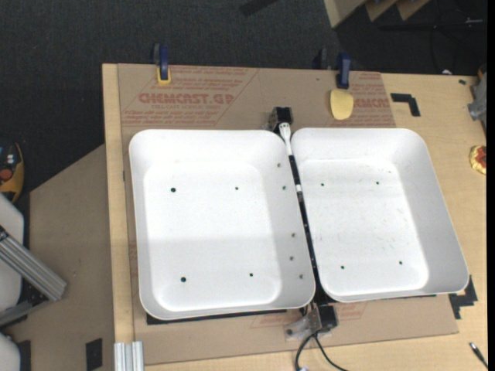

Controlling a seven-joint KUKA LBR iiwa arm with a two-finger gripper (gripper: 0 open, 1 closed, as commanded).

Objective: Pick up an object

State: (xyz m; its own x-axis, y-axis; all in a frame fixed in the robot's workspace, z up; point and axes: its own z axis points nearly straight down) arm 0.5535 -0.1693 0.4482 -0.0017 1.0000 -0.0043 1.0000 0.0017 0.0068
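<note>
On bench I see left bin (147, 207) beside right bin (433, 199), rims touching; yellow piece (341, 103) behind right bin. Gripper state: cannot tell.

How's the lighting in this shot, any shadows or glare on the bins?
Camera view: the left bin has a brighter upper floor and a soft grey shadow across its lower half; the right bin is evenly lit; no strong glare; focus is fairly sharp throughout.

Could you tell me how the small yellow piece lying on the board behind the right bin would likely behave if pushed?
The yellow piece looks small and flattish, so probably light and apt to slide across the smooth board. Its rounded outline suggests it might turn while sliding. Material unclear.
</note>
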